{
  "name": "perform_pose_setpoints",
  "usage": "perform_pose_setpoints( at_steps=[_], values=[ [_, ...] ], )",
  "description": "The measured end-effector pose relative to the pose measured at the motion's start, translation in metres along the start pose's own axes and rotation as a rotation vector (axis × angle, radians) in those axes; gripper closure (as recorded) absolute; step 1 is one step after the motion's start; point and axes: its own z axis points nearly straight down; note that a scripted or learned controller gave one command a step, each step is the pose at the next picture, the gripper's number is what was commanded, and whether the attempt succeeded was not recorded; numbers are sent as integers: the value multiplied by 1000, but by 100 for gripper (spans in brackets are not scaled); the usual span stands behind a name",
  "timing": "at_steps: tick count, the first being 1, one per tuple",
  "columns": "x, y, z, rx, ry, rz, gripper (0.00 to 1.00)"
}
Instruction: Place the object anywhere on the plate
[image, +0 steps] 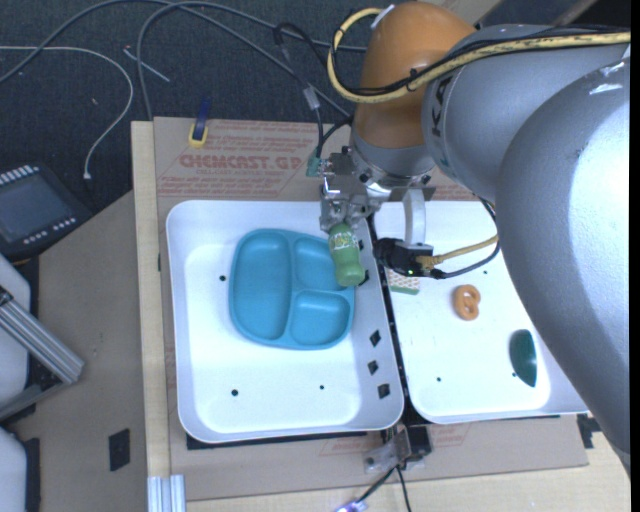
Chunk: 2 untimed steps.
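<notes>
One object is in the pincer (344, 228) at this moment: a small green thing (347, 259), which hangs down from the two fingers, and they are closed on its upper end. The pincer points downward over the right edge of the blue plate (285, 290), so the green thing is above the plate's rim, near the upper right compartment. I cannot tell whether its lower end touches the plate or is a little above it.

I judge that the arm holds it there because the task needs only that the object comes anywhere on the plate, and this edge is the closest part for an arm which reaches in from the right. A risk is that the object falls off the rim toward the wall of the left bin (195, 330) if it is released so near the edge.

The green thing looks like a small bottle or a soft toy, with a paler label or band near its top. It is upright and a bit longer than it is wide.

Further out, in the right bin (470, 395), an orange ring-shaped item (466, 301) and a dark green item (523, 357) lie well apart from the plate.
</notes>
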Motion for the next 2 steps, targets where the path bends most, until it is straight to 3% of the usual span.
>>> perform_pose_setpoints(
  at_steps=[1, 2],
  values=[
    [53, 7, 4, -1, 0, 0, 100],
    [50, 7, 4, 0, -2, 5, 0]
  ],
)
